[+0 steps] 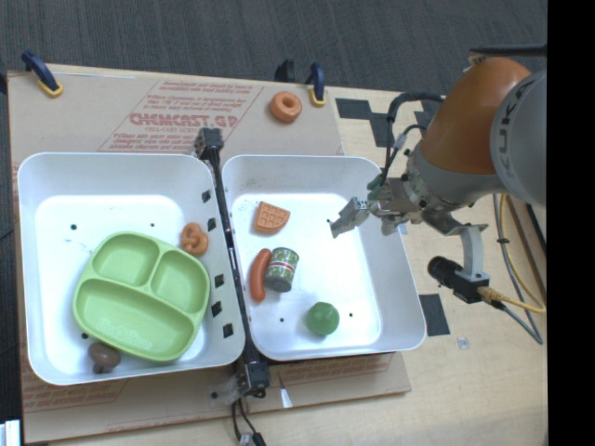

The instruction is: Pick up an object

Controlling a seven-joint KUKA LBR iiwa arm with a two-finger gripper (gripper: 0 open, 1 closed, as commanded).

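Reaching in from the right, the grey arm with its orange band held the two-finger gripper (346,221) over the upper right part of the right white bin (395,277), near that bin's right wall. Nothing showed between its fingers, and whether they stood wide or narrow could not be told from this slanted view.

Below and left of the gripper, the right bin held an orange waffle-shaped toy (271,217) near its upper left, a red sausage-shaped toy (258,274) lying along the divider side, and a small tin can with a green label (283,269) tipped just beside the sausage, seemingly touching it. A green round ball-like toy (323,319) sat nearer the front, well apart from the gripper.

The left white bin (37,212) carried a light green plastic tray with three compartments (141,295), an orange pretzel-shaped toy (194,240) just beside the tray's upper right edge, and a brown lumpy toy (104,356) at the tray's front left corner. An orange ring-shaped toy (286,107) lay on the cardboard sheet (121,110) behind the bins.
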